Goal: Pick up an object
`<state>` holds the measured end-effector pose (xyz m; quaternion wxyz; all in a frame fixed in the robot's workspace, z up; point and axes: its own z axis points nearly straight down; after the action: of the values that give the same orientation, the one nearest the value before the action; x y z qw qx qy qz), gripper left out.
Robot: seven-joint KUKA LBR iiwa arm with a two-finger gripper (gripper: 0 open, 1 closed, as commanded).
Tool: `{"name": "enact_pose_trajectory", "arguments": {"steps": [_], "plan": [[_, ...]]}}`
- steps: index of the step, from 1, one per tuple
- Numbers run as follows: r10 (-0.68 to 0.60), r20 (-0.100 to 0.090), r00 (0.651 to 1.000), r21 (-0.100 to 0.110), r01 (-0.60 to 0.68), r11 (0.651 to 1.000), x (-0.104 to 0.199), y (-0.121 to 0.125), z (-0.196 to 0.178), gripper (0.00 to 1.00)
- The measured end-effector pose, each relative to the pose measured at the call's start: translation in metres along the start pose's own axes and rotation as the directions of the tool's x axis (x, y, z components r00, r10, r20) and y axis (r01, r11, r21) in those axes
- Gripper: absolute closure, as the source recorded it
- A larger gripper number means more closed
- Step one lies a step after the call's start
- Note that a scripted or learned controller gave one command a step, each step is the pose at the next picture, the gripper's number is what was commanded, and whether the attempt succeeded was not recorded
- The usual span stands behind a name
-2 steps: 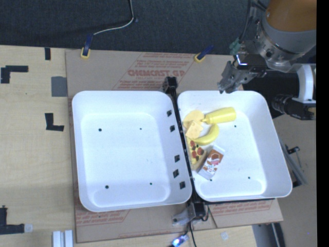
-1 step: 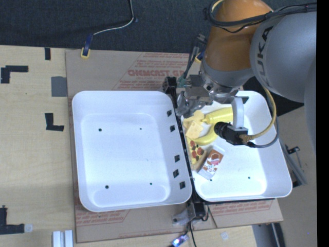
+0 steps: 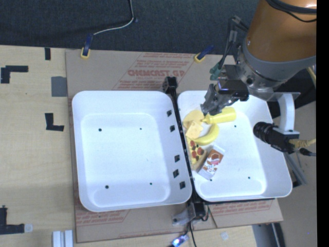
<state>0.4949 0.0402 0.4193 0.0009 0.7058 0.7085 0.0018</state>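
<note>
- Arm reaches in from the right, wrist low over the upper-left part of the right bin.
- Pincer sits at the top of the object cluster in that bin, right above the yellow pieces.
- Pincer state: cannot tell. The dark tip merges with the yellow block below it, and no gap or clamp line can be resolved from this slanted view.
- Candidate object: yellow block, lying just under and to the right of the pincer tip, possibly in contact with it, though contact is not certain.
- Other items, all against the left wall of the right bin: banana curved below the block; pale yellow disc beside it; small printed carton tilted lower down, with a red-spotted flat piece just to its left.
- Left bin has bare white walls and floor with dark dots.
- Both bins rest on a cardboard sheet on the desk.
- Progress, my reading: approach and descent look done; a grasp is not confirmed. All items appear to rest on the bin floor, nothing raised.
- Remaining: secure a hold on one item, lift it clear of the bin.
</note>
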Motion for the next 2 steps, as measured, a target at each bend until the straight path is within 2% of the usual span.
{"name": "enact_pose_trajectory", "arguments": {"steps": [1, 2], "plan": [[0.000, 0.002, 1.000, 0.001, 0.000, 1.000, 0.039, 0.052, -0.013, 1.00], [0.007, 0.003, 1.000, 0.016, -0.007, 1.000, 0.001, -0.009, 0.070, 1.00]]}}
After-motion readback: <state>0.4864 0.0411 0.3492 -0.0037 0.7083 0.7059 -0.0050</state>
